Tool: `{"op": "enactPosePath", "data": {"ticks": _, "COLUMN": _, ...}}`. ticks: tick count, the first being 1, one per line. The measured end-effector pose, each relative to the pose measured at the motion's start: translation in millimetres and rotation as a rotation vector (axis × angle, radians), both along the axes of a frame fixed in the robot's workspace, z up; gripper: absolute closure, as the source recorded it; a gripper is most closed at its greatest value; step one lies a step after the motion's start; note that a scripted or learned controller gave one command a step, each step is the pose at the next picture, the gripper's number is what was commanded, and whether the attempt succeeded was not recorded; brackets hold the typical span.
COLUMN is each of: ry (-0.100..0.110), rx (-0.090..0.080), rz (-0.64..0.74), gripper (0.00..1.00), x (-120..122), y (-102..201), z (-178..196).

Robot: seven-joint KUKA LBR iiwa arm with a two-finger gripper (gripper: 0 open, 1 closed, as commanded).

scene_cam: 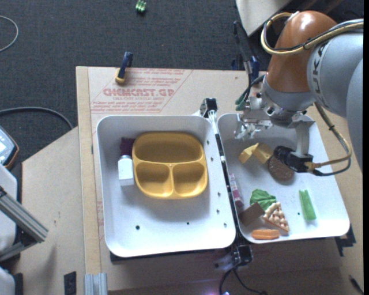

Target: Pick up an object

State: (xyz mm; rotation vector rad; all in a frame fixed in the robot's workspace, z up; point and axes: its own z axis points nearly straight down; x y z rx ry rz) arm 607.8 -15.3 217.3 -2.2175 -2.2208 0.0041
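- A dark carpet floor point(52, 52) is seen at the back, with a thin cable lying on it on the left and a small green thing point(140, 6) near the top edge.
- A brown tabletop point(86, 230) is seen under two white bins, and red print is seen on its far part.
- A blue and yellow clamp point(123, 67) is seen at the far edge of the tabletop.
- The left bin point(109, 230) is seen with a yellow plate point(169, 164) in it, and the plate is split into three parts.
- A small white bottle point(125, 170) is stood just beside the plate's left side, and a dark purple thing point(127, 143) is seen behind it.
- The right bin point(334, 213) is placed touching the left bin.
- The grey arm point(340, 63) with its orange band point(294, 52) is reached in from the right, over the far part of the right bin.
- The pincer point(249, 128) is held above the bin's far left part, just above a yellow cheese wedge point(255, 153); nothing is seen between its fingers, and how wide they are cannot be told.
- A round brown cookie point(281, 171) is seen to the right of the cheese, under a black part with a cable.
- Nearer the front, a green leafy piece point(263, 198), a brown block point(251, 214), a pizza slice point(276, 216) and an orange carrot point(265, 234) are bunched close together.
- A green stick point(307, 204) is laid apart on the right.
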Motion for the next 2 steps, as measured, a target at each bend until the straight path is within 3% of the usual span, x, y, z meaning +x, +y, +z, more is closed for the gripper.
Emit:
{"op": "enactPosePath", "data": {"ticks": 1, "ry": -0.009, "rx": -0.001, "rz": 0.000, "gripper": 1.00, "x": 13, "y": 7, "z": 14}}
{"op": "enactPosePath", "data": {"ticks": 2, "ry": 0.000, "rx": -0.001, "rz": -0.003, "gripper": 1.00, "x": 11, "y": 1, "z": -3}}
